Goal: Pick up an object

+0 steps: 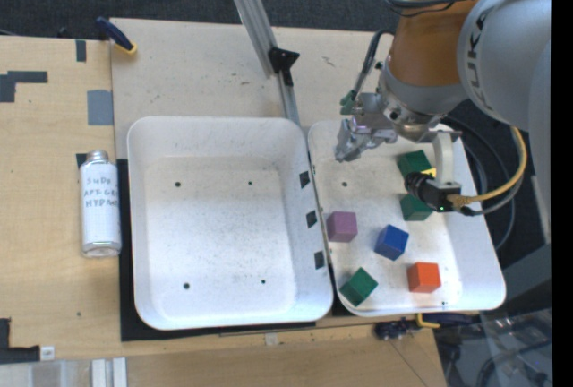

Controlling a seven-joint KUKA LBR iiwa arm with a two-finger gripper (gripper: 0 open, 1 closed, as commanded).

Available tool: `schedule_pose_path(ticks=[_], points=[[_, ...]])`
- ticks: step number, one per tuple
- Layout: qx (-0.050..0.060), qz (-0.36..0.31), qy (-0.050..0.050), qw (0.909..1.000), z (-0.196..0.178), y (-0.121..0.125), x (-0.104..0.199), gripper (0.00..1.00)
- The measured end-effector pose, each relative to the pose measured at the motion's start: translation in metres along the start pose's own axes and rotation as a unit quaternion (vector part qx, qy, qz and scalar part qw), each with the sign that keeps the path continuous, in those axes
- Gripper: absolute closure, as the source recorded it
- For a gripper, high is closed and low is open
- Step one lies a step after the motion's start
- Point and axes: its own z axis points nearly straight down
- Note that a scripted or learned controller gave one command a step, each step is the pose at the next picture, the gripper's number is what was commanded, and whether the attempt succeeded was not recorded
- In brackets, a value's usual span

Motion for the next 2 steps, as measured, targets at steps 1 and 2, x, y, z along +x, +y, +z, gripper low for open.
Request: schedule_pose_path(ticks=[1,2], points=[[0.000,0.000,0.000,1.0000,0.001,-0.025,0.044,1.00],[0.001,0.000,0.000,1.0000,0.009,-0.045,0.088,1.00]])
